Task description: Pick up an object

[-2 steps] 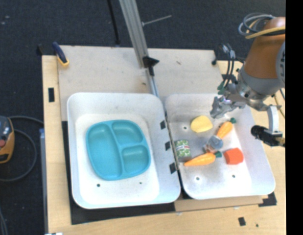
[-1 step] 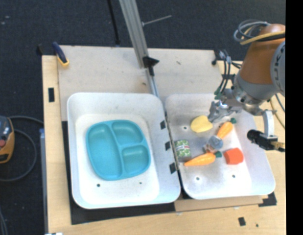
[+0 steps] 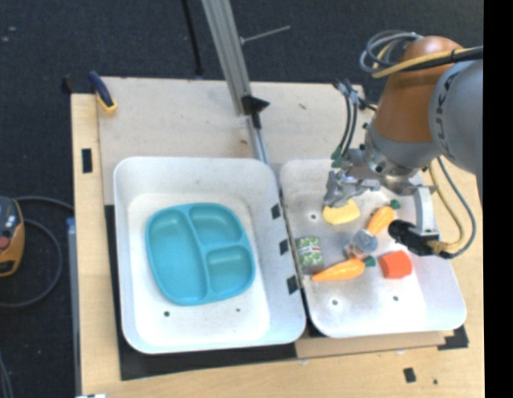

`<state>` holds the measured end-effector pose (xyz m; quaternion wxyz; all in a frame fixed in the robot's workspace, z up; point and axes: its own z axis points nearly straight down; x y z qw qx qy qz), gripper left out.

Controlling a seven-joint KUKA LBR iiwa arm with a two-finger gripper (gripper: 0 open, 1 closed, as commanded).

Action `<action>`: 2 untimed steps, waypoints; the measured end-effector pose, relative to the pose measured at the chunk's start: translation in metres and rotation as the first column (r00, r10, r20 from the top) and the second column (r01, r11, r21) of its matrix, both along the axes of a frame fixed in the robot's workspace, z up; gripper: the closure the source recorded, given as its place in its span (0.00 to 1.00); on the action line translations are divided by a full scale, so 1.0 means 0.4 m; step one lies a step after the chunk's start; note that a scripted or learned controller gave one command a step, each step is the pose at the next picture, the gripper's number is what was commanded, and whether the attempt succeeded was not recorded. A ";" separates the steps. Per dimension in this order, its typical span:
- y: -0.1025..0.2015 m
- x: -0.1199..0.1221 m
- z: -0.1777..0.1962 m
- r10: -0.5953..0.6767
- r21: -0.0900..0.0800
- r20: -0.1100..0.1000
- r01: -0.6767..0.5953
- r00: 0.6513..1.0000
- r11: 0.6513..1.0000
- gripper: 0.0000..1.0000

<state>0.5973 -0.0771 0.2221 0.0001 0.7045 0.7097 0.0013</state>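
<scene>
My claw [image 3: 342, 191] hangs low in the right bin [image 3: 438, 301]; whether it is spread or pressed together I cannot tell. A yellow piece [image 3: 341, 214] lies just beneath it, an orange carrot [image 3: 339, 270] farther below.

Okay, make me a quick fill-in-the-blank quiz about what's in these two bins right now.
1. The teal divided plate lies in the ____ bin.
2. The gripper hangs just above the ____ object.
3. The toy carrot has a ____ tip.
4. The red-orange block sits ____ of the carrot.

Missing words: left; yellow; green; right
</scene>
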 end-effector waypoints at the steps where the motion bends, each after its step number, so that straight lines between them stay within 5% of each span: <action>1: 0.154 -0.030 0.016 0.000 0.000 -0.001 0.000 1.000 1.000 1.00; 2: 0.288 -0.063 -0.001 0.000 -0.001 -0.002 0.000 1.000 1.000 1.00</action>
